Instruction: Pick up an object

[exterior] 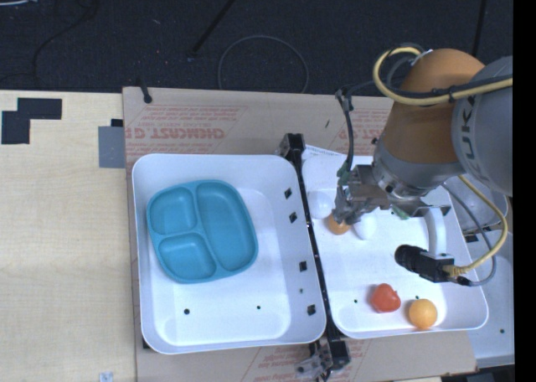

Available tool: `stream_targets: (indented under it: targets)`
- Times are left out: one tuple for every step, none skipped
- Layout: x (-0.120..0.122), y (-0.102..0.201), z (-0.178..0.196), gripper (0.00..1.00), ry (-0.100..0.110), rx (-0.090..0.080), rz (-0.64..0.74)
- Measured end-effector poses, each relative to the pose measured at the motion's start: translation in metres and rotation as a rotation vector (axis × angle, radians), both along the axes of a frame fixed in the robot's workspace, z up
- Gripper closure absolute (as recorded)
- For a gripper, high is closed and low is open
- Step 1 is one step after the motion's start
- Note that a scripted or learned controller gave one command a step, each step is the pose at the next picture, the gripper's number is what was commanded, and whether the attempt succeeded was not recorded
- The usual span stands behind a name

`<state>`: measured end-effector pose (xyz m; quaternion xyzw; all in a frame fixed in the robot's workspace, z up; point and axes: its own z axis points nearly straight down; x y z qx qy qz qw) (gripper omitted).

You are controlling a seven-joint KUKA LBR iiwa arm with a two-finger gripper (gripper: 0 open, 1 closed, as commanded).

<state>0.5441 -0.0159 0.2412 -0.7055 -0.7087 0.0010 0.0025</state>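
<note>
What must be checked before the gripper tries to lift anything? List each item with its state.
1. Gripper is over the right bin: ok.
2. A target is within reach: ok; the small orange piece lies right at the gripper's tip, near the bin's left wall.
3. Grasp on that piece: cannot tell.
4. Room around the target: not ok; a white piece lies close beside it and may get in the way.
5. Red object and orange ball lie apart from the gripper: ok.
6. Blue plate sits in the left bin, out of the way: ok.
</note>
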Motion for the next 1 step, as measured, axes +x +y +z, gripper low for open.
stream_targets:
  targets:
    - [0.0094,0.0519,-0.0149,1.00,0.001,0.000,-0.001]
